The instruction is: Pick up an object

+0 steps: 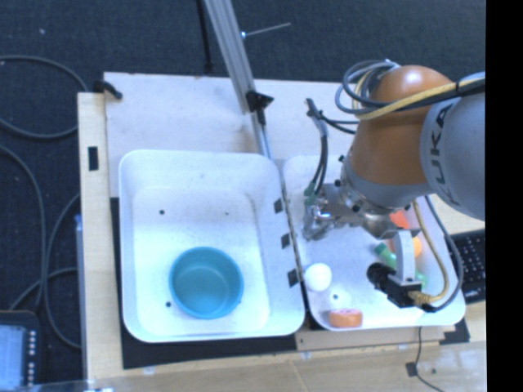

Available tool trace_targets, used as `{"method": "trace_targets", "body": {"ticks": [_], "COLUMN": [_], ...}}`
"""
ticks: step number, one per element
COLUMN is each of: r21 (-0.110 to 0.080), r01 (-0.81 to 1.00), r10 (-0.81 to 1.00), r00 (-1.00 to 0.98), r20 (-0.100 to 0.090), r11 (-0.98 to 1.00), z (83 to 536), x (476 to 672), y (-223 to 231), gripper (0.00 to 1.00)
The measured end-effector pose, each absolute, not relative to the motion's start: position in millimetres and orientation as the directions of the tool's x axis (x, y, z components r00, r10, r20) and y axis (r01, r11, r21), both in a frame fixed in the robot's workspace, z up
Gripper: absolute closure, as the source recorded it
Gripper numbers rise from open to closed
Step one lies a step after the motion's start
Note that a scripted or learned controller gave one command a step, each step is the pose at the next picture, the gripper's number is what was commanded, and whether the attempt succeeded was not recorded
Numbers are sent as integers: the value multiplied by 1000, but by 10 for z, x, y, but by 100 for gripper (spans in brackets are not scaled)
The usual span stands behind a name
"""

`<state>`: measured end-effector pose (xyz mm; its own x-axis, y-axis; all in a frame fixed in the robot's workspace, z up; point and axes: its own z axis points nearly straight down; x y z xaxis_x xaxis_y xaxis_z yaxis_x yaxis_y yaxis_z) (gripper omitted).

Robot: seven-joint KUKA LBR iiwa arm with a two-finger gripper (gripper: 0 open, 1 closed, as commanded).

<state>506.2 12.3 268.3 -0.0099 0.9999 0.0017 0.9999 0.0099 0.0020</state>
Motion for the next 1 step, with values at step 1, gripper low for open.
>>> {"method": "trace_targets", "body": {"ticks": [1], "r21": [-1], "r01": [1000], "r10": [1000], "r00": [-9], "r20": [1], "r11": [9], "z": [2637], "x": [5051], "y": [650], "gripper": [100]}}
